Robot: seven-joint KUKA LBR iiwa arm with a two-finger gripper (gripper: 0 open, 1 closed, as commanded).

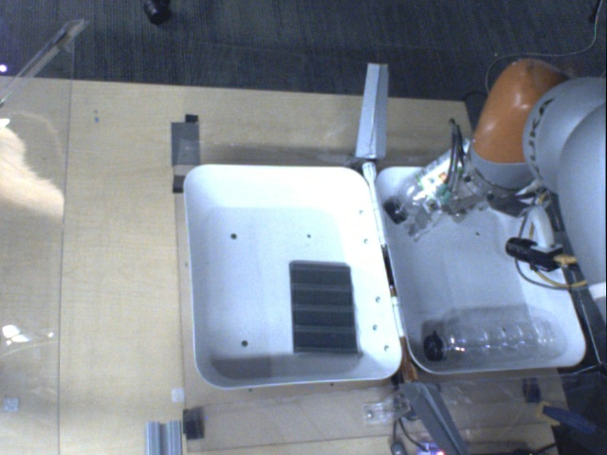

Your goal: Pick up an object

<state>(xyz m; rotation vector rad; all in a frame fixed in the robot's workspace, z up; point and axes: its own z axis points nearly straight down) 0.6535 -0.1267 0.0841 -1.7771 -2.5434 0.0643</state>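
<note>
A dark ridged rectangular block [322,306] lies flat in the left bin [223,254], toward its near side. A clear plastic bottle [493,337] with a black cap lies on its side along the near wall of the right bin [474,273]. My gripper [403,213] hangs over the far left corner of the right bin, close to the wall between the bins. It is well away from the bottle, and I see nothing in it. The grey arm with its orange band [507,112] reaches in from the right.
A grey metal post [372,112] stands behind the gap between the bins. Cables and a black connector [531,249] hang off the arm over the right bin's right side. Wooden bench top [104,282] stretches out to the left.
</note>
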